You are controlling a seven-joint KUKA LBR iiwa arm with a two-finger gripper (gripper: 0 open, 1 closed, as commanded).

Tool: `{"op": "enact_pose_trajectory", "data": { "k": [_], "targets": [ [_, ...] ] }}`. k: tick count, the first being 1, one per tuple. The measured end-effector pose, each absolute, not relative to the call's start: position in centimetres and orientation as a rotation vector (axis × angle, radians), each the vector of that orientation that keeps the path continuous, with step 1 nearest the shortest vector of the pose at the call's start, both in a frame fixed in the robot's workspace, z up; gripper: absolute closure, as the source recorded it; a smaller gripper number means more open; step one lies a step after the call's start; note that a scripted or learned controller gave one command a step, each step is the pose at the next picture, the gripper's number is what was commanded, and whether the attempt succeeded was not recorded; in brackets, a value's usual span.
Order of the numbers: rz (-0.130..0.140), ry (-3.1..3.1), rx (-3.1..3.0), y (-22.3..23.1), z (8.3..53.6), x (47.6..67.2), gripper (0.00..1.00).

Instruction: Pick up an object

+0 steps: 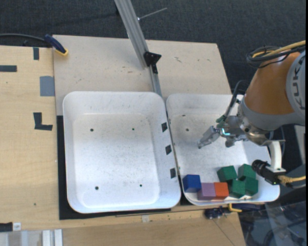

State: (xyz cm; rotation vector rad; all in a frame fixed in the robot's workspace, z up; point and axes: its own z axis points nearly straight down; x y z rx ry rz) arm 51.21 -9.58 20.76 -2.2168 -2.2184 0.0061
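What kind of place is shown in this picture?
Probably a robotics lab bench for grasping trials: a robot arm reaches over two white bins, small coloured blocks lie in the right bin, and tape marks sit on the wooden bench.

The arm (277,94) runs off the right edge and hides part of the right bin (195,111). The green blocks (238,181) crowd together, too tight to count.

A slanted grey metal rail (135,29) crosses the wooden bench (20,137) and ends at a black clamp (152,59). A blue-and-yellow object (56,44), perhaps a clamp handle, lies at the bench's upper left by a black cable (15,36). Grey tape patches (46,85) mark the wood.
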Motion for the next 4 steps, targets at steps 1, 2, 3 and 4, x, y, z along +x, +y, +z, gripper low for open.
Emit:
{"op": "enact_pose_trajectory", "data": {
  "k": [1,2,3,4],
  "targets": [
    [0.002,-2.222,-2.218,-9.6,21.0,51.3,0.00],
    [0.008,-2.218,-2.216,-8.9,15.8,50.3,0.00],
    [0.007,-2.217,-2.217,-9.1,11.3,49.9,0.00],
    [0.005,-2.220,-2.218,-9.0,9.1,49.7,0.00]
  ]
}}
